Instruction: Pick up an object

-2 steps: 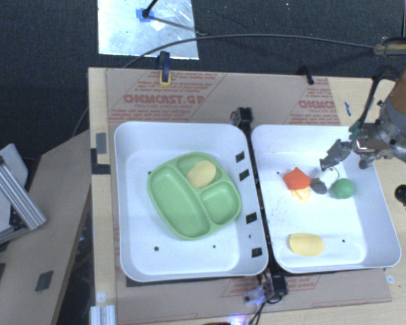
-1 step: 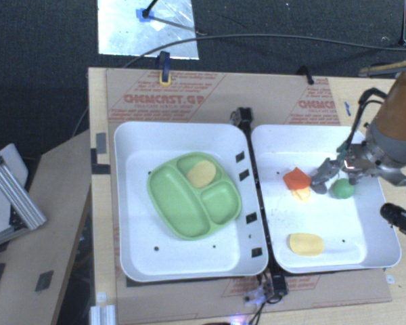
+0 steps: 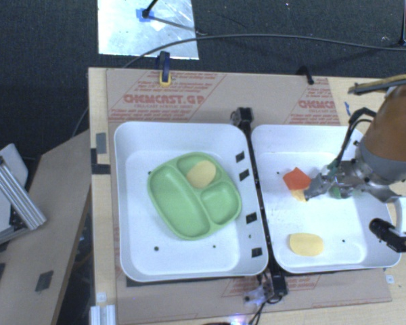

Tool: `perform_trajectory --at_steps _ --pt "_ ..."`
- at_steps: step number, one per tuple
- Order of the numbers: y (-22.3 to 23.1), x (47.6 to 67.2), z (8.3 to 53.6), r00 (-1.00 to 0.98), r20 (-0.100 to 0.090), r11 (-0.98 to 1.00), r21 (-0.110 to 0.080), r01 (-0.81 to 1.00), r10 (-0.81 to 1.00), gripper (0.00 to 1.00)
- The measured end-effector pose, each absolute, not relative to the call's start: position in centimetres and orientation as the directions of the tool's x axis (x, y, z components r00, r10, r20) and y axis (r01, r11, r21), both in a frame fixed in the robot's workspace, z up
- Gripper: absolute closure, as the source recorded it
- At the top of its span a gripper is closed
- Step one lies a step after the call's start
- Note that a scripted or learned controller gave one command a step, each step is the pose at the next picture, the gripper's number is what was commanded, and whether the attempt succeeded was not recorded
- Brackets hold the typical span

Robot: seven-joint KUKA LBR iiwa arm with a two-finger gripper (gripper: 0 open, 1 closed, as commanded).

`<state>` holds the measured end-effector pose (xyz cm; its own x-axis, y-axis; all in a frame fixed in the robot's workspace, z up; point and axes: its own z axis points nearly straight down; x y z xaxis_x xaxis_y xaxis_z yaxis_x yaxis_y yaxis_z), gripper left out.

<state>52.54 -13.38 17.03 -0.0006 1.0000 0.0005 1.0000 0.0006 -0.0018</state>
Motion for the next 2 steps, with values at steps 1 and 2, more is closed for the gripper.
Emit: perform_trajectory --at_steps 1,2 --pt "-13.0 52.1 10.9 -0.001 0.002 0.001 -0.004 1.0 1.0 0.0" --pt "-13.1 52.3 12.2 -0.001 -0.001 0.001 0.002 1.0 1.0 1.0"
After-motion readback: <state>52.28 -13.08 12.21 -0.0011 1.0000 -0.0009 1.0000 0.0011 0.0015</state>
